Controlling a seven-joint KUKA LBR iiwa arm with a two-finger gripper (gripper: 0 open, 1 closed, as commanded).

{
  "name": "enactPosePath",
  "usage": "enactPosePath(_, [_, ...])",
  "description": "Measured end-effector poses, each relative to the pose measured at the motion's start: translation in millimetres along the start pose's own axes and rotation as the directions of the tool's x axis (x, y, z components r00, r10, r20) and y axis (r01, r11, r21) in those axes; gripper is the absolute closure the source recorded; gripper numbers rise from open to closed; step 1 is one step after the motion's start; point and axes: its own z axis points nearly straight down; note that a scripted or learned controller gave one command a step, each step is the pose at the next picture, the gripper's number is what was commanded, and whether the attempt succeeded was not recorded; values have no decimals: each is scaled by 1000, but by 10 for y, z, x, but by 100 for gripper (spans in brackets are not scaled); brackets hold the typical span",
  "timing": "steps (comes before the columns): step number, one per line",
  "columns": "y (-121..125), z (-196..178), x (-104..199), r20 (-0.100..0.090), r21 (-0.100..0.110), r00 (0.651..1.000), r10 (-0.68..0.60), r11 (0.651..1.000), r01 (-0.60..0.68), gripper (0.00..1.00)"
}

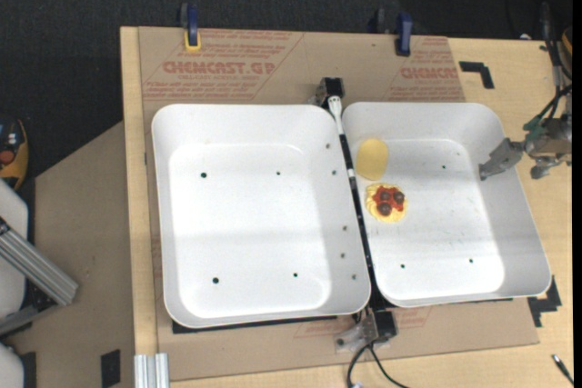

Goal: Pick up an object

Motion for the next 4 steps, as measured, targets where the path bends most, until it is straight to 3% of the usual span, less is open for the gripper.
enactPosePath(1, [641,1516,-40,-14,-3,1000,-6,1000,6,0])
enactPosePath(2, [1197,48,396,4,-21,1000,-8,1000,8,0])
enactPosePath(3, [1088,1198,-141,-3,6,1000,4,1000,-4,0])
enactPosePath(4, [1317,69,186,4,-15,1000,-4,1000,5,0])
